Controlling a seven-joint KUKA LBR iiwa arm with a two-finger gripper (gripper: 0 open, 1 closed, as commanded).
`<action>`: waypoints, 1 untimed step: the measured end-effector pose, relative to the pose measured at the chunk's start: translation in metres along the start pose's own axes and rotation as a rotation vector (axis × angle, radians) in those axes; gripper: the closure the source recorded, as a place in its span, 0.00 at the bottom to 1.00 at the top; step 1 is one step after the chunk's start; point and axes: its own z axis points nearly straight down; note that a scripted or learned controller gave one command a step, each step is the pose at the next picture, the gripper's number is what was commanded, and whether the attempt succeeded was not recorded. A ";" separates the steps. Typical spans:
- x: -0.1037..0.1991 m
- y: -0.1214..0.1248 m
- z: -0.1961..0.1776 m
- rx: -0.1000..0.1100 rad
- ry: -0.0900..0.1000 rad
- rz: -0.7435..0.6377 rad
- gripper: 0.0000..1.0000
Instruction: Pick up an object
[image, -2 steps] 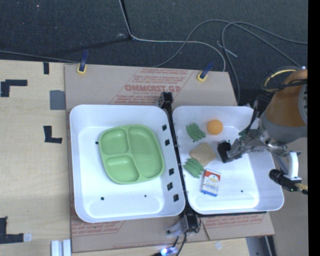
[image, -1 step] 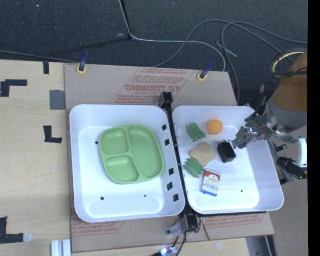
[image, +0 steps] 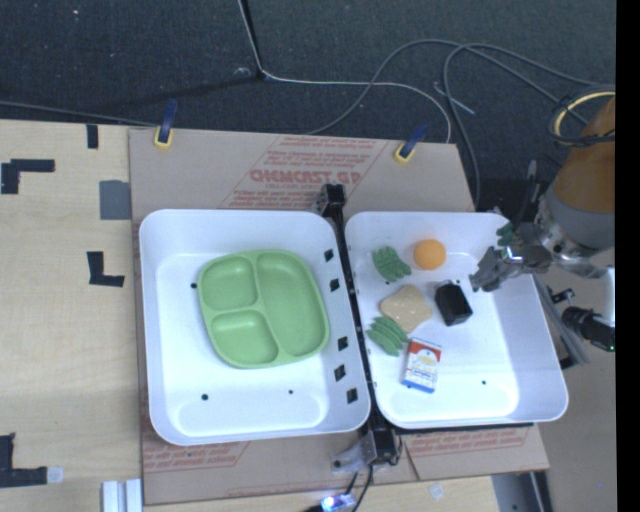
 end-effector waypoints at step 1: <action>0.045 0.004 -0.004 0.001 0.001 -0.004 1.00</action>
